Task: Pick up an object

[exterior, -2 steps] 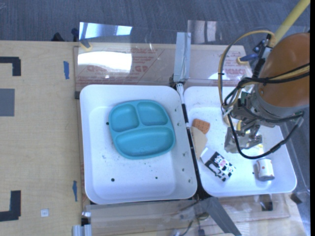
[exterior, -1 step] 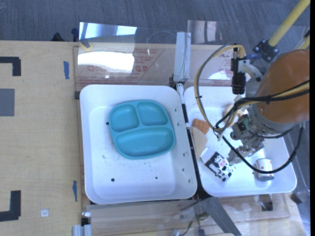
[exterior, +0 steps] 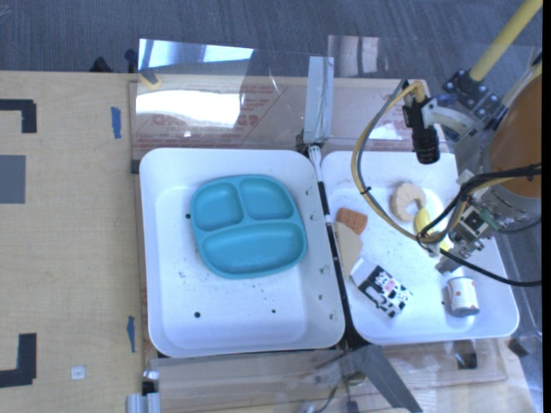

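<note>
So I'm standing by the bench and the two-finger gripper point(exterior: 449, 256) is hanging low over the right-hand shallow white bin point(exterior: 499, 321), at about 3 o'clock in that bin, and honestly I can't tell whether the claw is apart or together, it's a dark tangle of cable and metal from this angle. Pickable stuff is all in that bin: a small yellow rounded piece point(exterior: 423, 222) just beside the gripper at its 10 o'clock, a pale beige ring-shaped bagel thing point(exterior: 405, 201) touching or nearly touching the yellow one, an orange waffle-looking square point(exterior: 351, 220) over at 9 o'clock by the wall, a black-and-white patterned flat block point(exterior: 384, 290) at 7 o'clock, and a little white cylinder with a red band point(exterior: 461, 296) near 5 o'clock. What worries me: it's sitting between the yellow piece and the cylinder, over bare floor I think, so closing there could grab nothing. The cylinder looks like it'd roll if nudged. The blue plastic divided plate point(exterior: 248, 227) sits in the left-hand white bin point(exterior: 164, 256), well apart.
</note>
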Tool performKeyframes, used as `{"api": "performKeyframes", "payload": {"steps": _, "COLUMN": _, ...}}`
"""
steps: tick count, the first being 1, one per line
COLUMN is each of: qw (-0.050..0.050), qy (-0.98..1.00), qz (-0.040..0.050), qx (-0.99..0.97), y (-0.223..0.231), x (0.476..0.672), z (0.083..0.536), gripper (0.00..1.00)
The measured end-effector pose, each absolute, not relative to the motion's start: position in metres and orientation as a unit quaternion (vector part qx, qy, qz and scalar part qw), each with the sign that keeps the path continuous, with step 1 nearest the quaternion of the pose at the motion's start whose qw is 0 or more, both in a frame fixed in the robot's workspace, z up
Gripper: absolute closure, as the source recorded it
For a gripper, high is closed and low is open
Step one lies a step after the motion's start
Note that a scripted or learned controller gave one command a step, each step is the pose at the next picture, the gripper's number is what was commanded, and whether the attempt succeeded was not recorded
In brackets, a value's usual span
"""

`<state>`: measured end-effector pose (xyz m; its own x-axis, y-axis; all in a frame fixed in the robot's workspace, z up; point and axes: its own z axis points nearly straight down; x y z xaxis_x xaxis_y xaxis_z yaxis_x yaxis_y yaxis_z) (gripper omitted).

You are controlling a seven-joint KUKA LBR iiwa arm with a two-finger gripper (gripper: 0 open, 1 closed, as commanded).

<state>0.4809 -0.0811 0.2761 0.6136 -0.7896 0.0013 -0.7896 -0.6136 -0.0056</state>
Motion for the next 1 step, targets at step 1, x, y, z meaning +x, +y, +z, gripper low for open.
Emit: {"api": "performKeyframes", "payload": {"steps": 1, "qw": 0.002, "qy": 0.264, "qz": -0.0007, "qx": -0.965, "y": -0.0957, "x": 0.4813, "z": 0.2830, "gripper": 1.00}}
